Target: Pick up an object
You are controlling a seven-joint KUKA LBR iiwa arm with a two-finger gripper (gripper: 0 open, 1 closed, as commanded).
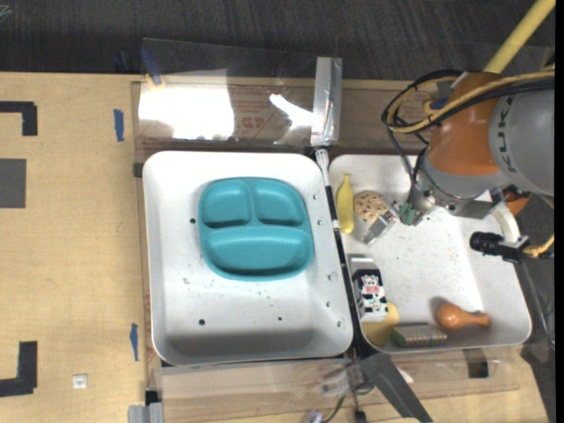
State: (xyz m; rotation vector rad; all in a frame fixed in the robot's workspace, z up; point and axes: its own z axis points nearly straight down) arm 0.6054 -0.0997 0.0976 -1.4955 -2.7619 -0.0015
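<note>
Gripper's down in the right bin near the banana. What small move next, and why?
Probably nudge the gripper slightly toward the speckled round object and lower onto it: its tip sits right beside that object and the banana, near the bin's left wall, with no object seen between the fingers.

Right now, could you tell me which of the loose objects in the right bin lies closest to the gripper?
The speckled beige ball, just left of the gripper and beside the banana. The orange pear-shaped toy and cow-print item lie farther off.

The grey arm with its orange band point(476, 139) is cut off at the right edge. Its bulk hides the two-finger gripper's point(388, 221) upper part; the finger spacing is too small to tell.
</note>
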